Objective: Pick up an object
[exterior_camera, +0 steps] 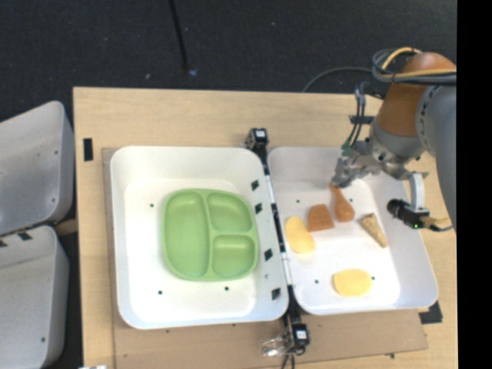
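The right bin (407,283) holds several food-like pieces. An orange carrot-shaped piece (343,204) lies near its middle, with a brown block (320,218) touching its left side. A yellow oval piece (300,235) lies left of those, a flat yellow piece (352,282) sits toward the front, and a tan wedge (374,229) lies to the right. My gripper (343,173) hangs over the back of the right bin, just above the top end of the carrot-shaped piece. I see nothing held in it.
A green three-compartment plate (209,234) sits in the left bin (131,283). Black clips (257,137) mark the seam between the bins. Grey cables (359,121) run along the arm. White chair backs (31,167) stand left of the wooden bench (169,110).
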`<state>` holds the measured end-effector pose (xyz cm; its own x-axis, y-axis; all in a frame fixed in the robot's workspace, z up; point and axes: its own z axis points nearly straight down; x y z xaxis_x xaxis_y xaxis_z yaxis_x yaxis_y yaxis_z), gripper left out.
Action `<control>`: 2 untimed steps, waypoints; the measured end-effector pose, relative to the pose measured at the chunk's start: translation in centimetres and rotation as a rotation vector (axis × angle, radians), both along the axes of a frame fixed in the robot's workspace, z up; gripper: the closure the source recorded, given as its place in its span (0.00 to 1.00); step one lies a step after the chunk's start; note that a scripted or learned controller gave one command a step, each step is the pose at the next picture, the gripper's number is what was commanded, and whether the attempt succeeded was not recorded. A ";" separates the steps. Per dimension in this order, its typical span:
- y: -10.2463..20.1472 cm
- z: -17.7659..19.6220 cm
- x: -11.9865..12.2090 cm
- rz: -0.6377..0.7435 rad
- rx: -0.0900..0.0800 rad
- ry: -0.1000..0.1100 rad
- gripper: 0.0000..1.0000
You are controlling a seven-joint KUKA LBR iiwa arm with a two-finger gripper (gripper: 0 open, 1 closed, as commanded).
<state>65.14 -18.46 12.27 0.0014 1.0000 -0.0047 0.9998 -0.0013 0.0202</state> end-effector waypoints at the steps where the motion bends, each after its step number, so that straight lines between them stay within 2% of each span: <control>1: -0.3 4.5 0.5 0.003 0.002 0.014 1.00; 2: -1.0 10.9 0.9 0.005 0.002 0.013 1.00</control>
<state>66.05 -19.42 23.12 -0.0032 1.0000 -0.0030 1.0000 0.0033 0.0072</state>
